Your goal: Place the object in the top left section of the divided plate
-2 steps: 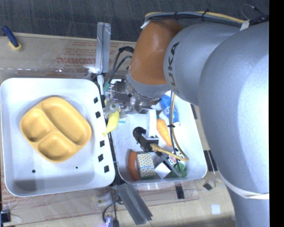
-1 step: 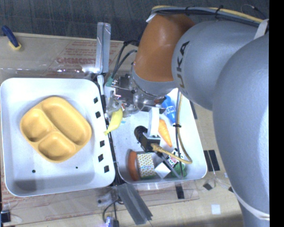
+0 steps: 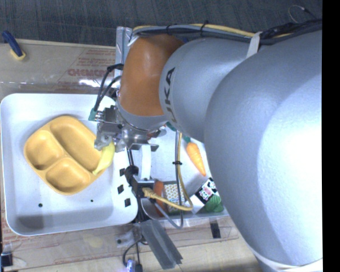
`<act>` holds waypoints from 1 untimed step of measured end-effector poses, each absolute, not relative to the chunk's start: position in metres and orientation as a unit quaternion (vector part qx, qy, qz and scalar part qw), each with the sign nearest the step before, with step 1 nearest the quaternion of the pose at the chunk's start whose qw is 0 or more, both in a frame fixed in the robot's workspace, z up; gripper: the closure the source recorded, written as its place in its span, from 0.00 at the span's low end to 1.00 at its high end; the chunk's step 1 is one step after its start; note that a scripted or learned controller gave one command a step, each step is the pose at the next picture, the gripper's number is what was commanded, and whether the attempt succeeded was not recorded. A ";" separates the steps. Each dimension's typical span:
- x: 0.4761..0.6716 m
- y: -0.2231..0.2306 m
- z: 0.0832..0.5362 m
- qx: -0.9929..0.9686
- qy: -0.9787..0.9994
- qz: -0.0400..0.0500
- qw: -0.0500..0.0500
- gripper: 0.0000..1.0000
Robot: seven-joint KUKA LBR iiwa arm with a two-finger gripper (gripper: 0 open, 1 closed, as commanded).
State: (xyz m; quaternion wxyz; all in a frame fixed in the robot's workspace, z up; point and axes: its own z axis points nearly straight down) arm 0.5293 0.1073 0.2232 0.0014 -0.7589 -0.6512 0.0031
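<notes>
Yellow divided plate (image 3: 59, 154) with three sections sits tilted in the white left bin (image 3: 22, 220), at middle left of the frame, all sections bare. The object, a yellow banana (image 3: 105, 158), hangs at the plate's right rim, just under the arm's wrist hardware at frame centre, curved, its lower tip overlapping the plate edge.

A: What lies beyond the bench?
B: Dark grey ribbed carpet floor (image 3: 56, 7), from nine through twelve o'clock.
A: And the bench itself?
B: A pale brown wooden bench top (image 3: 56, 64), with a small blue clip (image 3: 12, 43) at ten o'clock.
</notes>
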 end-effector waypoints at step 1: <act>0.518 0.094 0.301 -0.823 -0.567 0.001 0.001 1.00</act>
